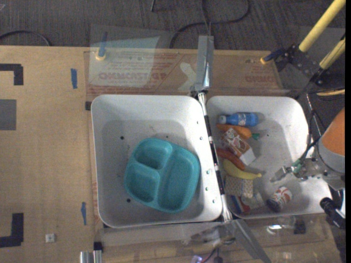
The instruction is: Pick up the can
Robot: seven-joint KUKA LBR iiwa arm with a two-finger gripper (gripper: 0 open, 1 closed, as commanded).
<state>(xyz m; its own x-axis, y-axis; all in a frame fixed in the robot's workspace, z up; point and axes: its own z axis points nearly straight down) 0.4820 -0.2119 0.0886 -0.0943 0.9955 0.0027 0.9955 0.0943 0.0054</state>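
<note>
Right bin (296, 107) | can (278, 198) near banana (241, 171) | jaws (285, 172) above

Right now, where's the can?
The can lies on its side in the right bin, near its front edge, just below the gripper and right of the banana.

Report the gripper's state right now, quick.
Gripper: cannot be told; it sits in the right white bin, just above the small red-and-white can.

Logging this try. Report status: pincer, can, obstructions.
Pincer low in right bin, grip unclear. Can on its side just below it, not held. Banana and clutter to its left.
</note>
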